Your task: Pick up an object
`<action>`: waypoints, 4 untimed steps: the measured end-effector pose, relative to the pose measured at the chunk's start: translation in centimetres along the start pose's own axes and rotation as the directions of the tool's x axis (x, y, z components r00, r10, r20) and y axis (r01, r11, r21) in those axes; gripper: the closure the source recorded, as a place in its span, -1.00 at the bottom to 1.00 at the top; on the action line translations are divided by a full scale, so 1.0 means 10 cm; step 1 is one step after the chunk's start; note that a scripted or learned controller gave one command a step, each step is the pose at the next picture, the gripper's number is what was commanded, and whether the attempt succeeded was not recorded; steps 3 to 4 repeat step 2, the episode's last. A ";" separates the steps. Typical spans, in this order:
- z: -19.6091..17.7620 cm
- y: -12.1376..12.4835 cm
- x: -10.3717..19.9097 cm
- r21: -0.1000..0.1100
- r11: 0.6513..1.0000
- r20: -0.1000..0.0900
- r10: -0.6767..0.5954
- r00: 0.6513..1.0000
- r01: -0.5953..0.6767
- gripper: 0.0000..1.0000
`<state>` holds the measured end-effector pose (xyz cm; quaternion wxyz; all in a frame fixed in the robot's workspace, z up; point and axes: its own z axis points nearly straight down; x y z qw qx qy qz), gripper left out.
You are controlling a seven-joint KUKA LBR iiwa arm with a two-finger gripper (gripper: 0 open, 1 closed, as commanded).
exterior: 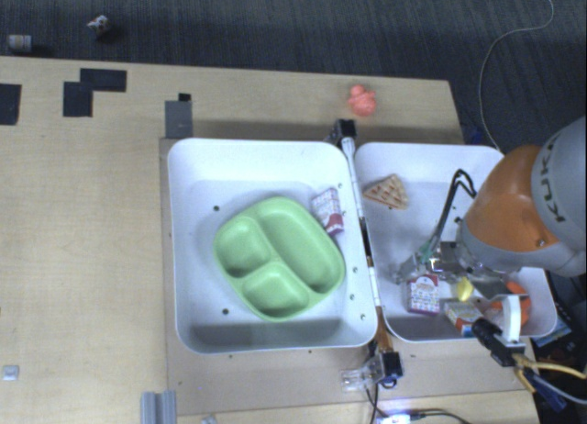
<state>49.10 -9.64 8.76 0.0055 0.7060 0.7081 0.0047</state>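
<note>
Wooden table [83, 257] is carrying two white bins [183, 229] beside dark carpet [229, 0]; the hand [431, 271] is hanging over the right bin, grip unclear.

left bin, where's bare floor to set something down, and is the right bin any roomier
Left bin: bare floor along its left wall and far edge, beside the green divided plate; a small packet crowds the plate's far right corner. Right bin: open around the waffle piece at the far end; the near end is crowded by the arm and clutter.
</note>
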 end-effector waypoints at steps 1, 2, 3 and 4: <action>-0.11 0.02 0.00 -0.005 1.000 0.001 0.000 1.000 0.000 1.00; -0.97 0.81 0.47 0.009 1.000 -0.002 -0.002 1.000 0.002 1.00; -0.97 0.81 0.47 0.009 1.000 -0.002 -0.002 1.000 0.002 1.00; -0.97 0.81 0.47 0.009 1.000 -0.002 -0.002 1.000 0.002 1.00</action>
